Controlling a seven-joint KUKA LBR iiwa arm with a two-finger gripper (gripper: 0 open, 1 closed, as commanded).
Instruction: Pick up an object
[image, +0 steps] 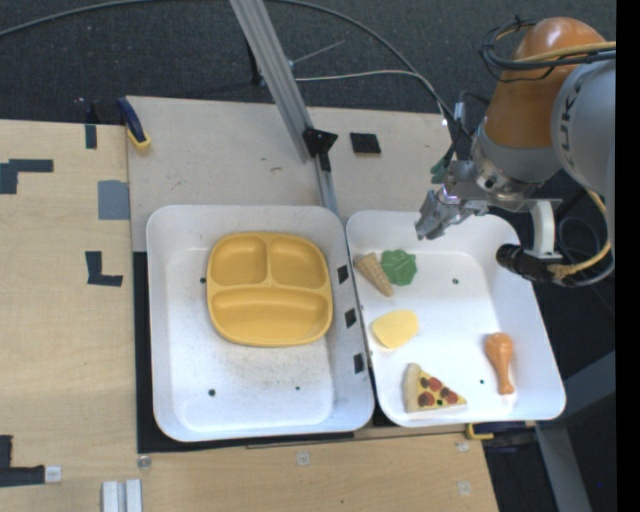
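We see the claw (432, 222) hanging over the right bin's (520, 300) far rim, nothing between its fingers; how wide they stand, we cannot tell. At its seven o'clock lies a green leafy toy (400, 266) touching a tan cone (374, 273); a yellow slice (395, 328), pizza wedge (431, 389) and drumstick (501, 361) lie beyond. A yellow divided plate (269, 288) sits in the left bin (180, 330).

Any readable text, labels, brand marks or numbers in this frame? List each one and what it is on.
"UK", partly cut off, dark letters on the grey arm at the right edge.
No legible text on the yellow plate, the two white bins or the toy food.
The dark tape patches on the bench carry no writing.
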